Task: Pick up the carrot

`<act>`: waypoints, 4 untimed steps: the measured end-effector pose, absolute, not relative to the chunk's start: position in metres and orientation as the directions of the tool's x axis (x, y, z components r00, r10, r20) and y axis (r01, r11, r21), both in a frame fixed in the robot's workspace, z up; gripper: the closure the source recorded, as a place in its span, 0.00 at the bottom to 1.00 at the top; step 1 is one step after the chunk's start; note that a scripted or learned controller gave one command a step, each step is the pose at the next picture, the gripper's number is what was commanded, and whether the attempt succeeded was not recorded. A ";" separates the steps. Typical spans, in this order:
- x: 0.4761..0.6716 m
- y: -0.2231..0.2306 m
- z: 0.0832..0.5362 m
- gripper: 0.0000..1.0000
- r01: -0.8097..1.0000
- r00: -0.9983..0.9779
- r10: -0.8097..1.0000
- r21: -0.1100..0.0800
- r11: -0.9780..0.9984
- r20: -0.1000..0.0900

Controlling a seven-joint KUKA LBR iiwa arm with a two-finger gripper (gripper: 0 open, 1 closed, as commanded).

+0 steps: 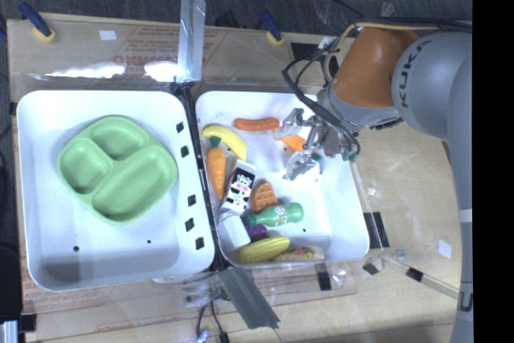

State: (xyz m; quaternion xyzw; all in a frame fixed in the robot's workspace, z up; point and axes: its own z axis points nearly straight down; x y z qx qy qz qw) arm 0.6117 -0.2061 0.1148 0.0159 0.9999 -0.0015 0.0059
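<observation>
a wooden surface (401, 173) carries two shallow white bins side by side. the grey arm (426, 84), with an orange band above its wrist, reaches in from the right over the right bin (341, 205). the left bin (40, 197) holds a green divided plate (118, 167) near its middle.

the tool (303, 144) hangs over the upper right part of the right bin, its metal fingers spread apart around a small orange piece (294, 143); whether they actually press on it cannot be told.

the carrot (217, 173) lies along the right bin's left wall, pointing down the view, well apart from the tool. a yellow banana (227, 139) lies just above it, touching its top end. a red sausage (256, 124) lies near the bin's upper edge. below the carrot sit a black and white carton (239, 189), a brown cookie (263, 195), a green bottle (275, 215) and a yellow corn cob (263, 250).
</observation>
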 end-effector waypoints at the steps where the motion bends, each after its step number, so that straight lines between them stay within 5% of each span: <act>1: 0.614 -0.205 0.126 1.00 0.026 -0.999 0.026 -0.005 1.000 -0.019; 2: 0.578 -0.209 0.103 1.00 -0.176 -0.984 -0.176 0.001 0.984 0.002; 3: 0.579 -0.209 0.104 0.00 -0.176 -0.984 -0.176 0.001 0.984 0.001; 4: 0.581 -0.207 0.115 1.00 -0.181 -0.983 -0.181 0.000 0.983 -0.002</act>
